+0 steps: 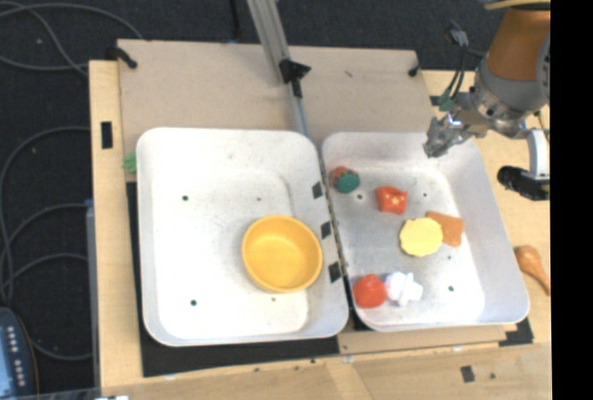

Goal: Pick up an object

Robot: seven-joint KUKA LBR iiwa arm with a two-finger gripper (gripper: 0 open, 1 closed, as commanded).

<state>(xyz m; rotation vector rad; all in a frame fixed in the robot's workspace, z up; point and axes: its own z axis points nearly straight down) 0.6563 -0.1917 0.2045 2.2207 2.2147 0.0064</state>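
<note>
**Right bin, five small items; gripper high at the far edge**

Two-finger gripper (439, 143) — grey, on the arm with the orange band, poised over the far right corner of the shallow white right-hand bin (482, 296). Whether its tips stand apart or together cannot be told at this size; nothing is seen between them.

Items, placed from the gripper:

- Small orange-red block (391, 199) — nearest, a little toward the camera and to the left. Lies apart from its neighbours. Probably light, rigid plastic with flat faces; the likeliest target, best taken across two opposite sides.
- Small green-and-brown rounded piece (345, 179) — farther left, close to the bin's inner wall. The wall may crowd one finger.
- Flat yellow disc (421, 237) — toward the camera, almost directly below. Touches an orange wedge-shaped piece (447, 227) at its right. Thin and low, so likely to slip; take it by the rim, if at all.
- Red rounded piece (370, 291) — well toward the camera, left, touching a small white lumpy piece (403, 287). A round, smooth shape may roll out of a pinch.

Elsewhere: yellow round bowl (282, 252) in the shallow white left-hand bin (167, 204), well apart from the gripper, far left. Light but wide; the rim is its one plausible hold.
</note>
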